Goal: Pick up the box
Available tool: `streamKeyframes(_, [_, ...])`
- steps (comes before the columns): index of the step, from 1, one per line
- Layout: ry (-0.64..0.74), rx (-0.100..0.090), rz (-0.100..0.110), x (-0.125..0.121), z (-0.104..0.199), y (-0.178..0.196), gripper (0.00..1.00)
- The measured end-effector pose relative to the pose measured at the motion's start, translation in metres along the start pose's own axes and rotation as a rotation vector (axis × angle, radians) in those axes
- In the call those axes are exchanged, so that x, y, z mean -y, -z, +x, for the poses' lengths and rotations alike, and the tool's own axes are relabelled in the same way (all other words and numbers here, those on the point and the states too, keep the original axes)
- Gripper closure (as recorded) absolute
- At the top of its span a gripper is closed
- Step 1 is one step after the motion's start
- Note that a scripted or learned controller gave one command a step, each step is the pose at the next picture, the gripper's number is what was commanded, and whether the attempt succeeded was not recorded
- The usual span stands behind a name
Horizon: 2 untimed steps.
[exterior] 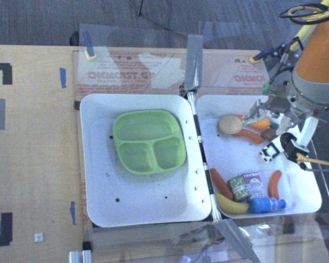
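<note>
**The box is squeezed in with other toys**

The box (251, 184) lies in the right bin (238, 158), near the front edge. It is pink and white, and a small green can (238, 187) is pressed right against its left side. A yellow banana (231, 204) and a blue bottle (267, 204) sit just in front of it. A red sausage (221, 183) lies to the left and an orange one (274, 184) to the right.

The pincer (274, 116) is at the far right of the bin, above a carrot (257, 124) and near a round bun (230, 124). It is well apart from the box. I cannot tell if it is open or closed, and I see nothing held in it.

What could go wrong? The pincer may grab the green can, or pinch both things and drop them. The box lies flat, so it could slip out. The pincer could also bump the bottle or the banana on the way down.

The green plate (149, 141) sits alone in the left bin (98, 163).
</note>
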<state>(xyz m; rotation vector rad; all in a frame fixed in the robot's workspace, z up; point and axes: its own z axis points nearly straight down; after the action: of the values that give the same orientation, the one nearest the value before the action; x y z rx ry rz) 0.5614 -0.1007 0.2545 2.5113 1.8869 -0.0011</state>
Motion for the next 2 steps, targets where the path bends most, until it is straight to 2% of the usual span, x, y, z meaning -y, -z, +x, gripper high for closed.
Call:
streamKeyframes(1, [-0.035, -0.001, 0.002, 0.041, -0.039, -0.102, 0.00])
streamKeyframes(2, [0.213, -0.001, -0.006, 0.057, -0.090, -0.168, 0.00])
